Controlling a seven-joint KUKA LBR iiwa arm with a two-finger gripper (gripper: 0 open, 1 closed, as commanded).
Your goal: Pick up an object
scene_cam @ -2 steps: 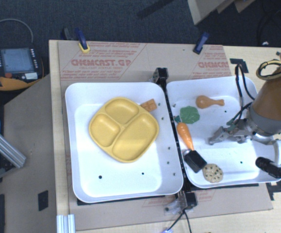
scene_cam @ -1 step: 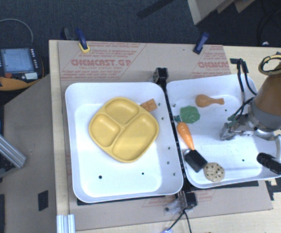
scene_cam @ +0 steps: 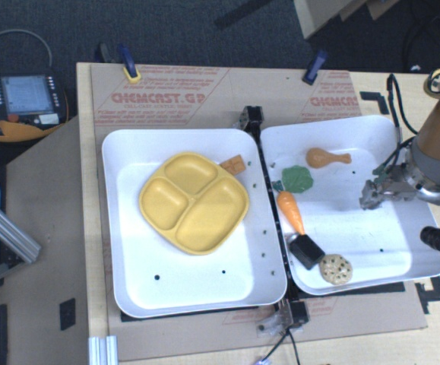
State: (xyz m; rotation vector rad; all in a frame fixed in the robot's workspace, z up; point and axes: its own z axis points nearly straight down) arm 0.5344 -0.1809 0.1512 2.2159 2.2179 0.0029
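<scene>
Nearest you, a speckled cookie [scene_cam: 335, 268] lies at the right bin's [scene_cam: 402, 268] front edge, just beside a black-handled utensil [scene_cam: 305, 251] and a toy carrot [scene_cam: 290, 211]. Farther back sit a green leafy piece [scene_cam: 297, 179] and a tan drumstick [scene_cam: 327, 157]. Your gripper [scene_cam: 373, 195] hangs over bare floor, well apart from all of them, nothing between its tips; whether they are spread or closed I cannot tell. Judged step: approach, no target yet committed. Next move calls for travel left toward one piece, then descent.

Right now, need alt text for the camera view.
The end effector hovers over the right bin, beside a carrot, green toy, drumstick and cookie. The left bin holds a yellow divided plate.
</scene>
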